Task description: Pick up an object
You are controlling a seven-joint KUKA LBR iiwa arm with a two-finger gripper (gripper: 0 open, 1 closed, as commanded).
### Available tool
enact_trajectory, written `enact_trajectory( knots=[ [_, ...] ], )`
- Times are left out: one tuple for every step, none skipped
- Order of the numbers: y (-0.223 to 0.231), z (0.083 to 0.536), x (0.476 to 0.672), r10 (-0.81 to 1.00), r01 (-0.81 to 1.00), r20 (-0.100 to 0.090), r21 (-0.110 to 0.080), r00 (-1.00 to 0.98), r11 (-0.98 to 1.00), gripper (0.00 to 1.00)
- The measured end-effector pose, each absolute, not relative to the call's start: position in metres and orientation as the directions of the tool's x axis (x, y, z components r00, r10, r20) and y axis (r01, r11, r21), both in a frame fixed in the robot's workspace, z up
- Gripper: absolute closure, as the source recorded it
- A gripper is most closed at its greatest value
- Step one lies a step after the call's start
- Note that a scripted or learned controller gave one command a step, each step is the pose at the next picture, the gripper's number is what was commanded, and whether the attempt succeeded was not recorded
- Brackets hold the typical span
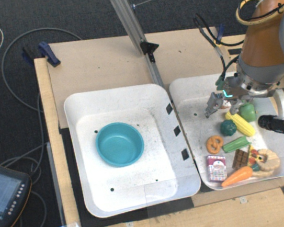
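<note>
A blue bowl (119,144) is sitting left of centre in the left bin (77,106). In the right bin (186,90), I am hovering my gripper (224,104) — fingers spread, nothing between them — above the yellow corn (240,124) and green pepper (247,111). Crowding is risking a glancing, slipping grasp.

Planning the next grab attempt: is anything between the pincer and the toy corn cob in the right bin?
Nothing visible lies between them. The pincer hangs over the upper part of the right bin, and the corn cob lies just below-right of it. A green toy and a dark teal piece crowd the cob's sides.
</note>
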State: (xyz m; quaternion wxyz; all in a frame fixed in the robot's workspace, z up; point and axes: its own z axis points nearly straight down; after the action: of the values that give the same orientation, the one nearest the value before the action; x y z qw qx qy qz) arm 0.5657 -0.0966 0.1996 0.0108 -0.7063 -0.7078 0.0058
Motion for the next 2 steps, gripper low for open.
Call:
enact_trajectory(
  knots=[
    [-0.097,0.202,0.567,1.000,1.000,0.007,-0.018,-0.002,0.002,0.00],
    [-0.103,0.151,0.563,1.000,1.000,0.007,-0.026,0.000,0.000,0.00]
  ],
)
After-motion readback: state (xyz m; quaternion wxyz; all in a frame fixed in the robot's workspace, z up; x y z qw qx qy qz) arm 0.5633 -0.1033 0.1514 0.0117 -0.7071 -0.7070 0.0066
